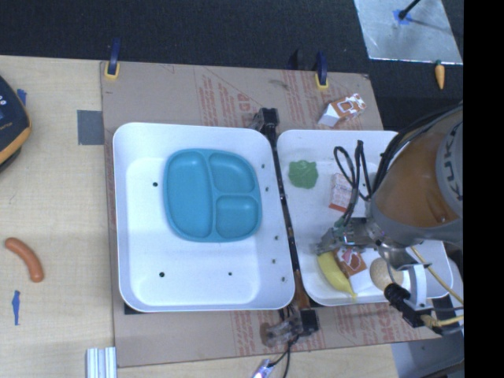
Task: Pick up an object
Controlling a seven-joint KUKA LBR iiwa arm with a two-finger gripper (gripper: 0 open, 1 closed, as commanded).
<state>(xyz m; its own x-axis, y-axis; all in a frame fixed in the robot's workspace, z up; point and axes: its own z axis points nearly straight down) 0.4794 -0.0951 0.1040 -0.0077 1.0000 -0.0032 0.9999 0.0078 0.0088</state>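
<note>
The right bin [315, 144] holds a green toy [302, 173], a red-and-white packet [341, 192], a yellow banana [334, 273], a small red-and-white item [352, 261] and a beige round piece [380, 272]. My gripper [344, 239] reaches in from the right and sits low over the bin's front part, just above the banana's upper end and the red-and-white item. The arm's grey and orange body hides the bin's right side. Nothing can be seen held in the gripper.
The left bin [134, 211] carries a blue divided plate [213, 194]. A small carton [342, 110] lies on the cardboard behind the right bin. A toy sausage [25, 259] lies on the bench far left, and a dark device [9, 122] sits at the left edge.
</note>
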